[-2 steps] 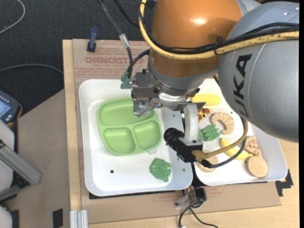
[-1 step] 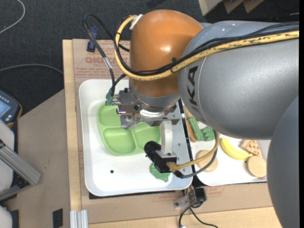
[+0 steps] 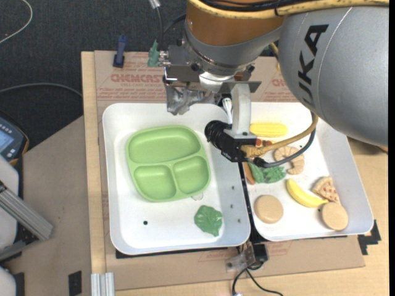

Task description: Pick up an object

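Status: the pick is not complete. No object is seen raised off a surface, and nothing is visible in the grip of the tool [image 3: 178, 106]. The tool hangs over the far edge of the left bin [image 3: 121, 209], just beyond the far rim of the green divided plate [image 3: 166, 163]. Whether the tool is open or closed cannot be determined from this view, because the wrist housing covers most of it. Remaining steps, as judged from the layout: settle on a target, descend, close, lift. The plate is the object nearest the tool and is treated here as the probable target. This is an inference, not an observed fact. The plate lies flat in the middle of the left bin and has three compartments, one long one on the far side and two smaller ones on the near side. It is pale green, smooth and glossy, with rounded corners and a raised rim. The rim appears to be the only part thin enough to grip. A crumpled green leafy piece [image 3: 208, 219] lies near the front corner of the same bin, apart from the plate. The right bin [image 3: 349, 160] holds a corn cob [image 3: 268, 129], a banana [image 3: 303, 194] and two tan round discs [image 3: 269, 208], among other small items. Both bins rest on the table [image 3: 91, 165].
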`<state>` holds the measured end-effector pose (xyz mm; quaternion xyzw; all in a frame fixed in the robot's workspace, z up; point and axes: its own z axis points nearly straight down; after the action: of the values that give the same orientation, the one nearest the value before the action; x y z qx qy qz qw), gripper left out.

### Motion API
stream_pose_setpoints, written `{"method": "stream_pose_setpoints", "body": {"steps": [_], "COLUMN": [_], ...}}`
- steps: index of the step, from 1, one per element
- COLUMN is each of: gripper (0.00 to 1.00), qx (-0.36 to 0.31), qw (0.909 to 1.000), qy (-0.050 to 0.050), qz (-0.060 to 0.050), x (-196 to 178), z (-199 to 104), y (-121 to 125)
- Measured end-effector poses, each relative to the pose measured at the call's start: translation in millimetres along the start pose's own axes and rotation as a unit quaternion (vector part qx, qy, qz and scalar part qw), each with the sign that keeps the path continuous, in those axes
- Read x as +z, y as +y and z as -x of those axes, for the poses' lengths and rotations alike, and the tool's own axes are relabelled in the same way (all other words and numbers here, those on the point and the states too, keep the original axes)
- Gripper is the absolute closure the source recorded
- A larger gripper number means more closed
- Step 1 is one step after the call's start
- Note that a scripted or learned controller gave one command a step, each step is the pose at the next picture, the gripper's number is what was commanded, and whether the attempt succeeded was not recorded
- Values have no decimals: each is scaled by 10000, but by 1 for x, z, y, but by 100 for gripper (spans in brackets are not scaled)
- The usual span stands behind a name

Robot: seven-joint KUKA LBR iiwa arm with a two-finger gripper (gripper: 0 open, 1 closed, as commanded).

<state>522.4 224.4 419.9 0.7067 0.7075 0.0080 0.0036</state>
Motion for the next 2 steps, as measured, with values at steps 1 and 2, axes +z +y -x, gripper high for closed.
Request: {"method": "stream_pose_setpoints", "body": {"steps": [1,2], "gripper": [100,100], "qx": [32,28], "qw": [9998,10000], "qy": [-68,-37], "qz": [-165,-73], "x": [171,197], "z": [34,59], "y": [6,77]}}
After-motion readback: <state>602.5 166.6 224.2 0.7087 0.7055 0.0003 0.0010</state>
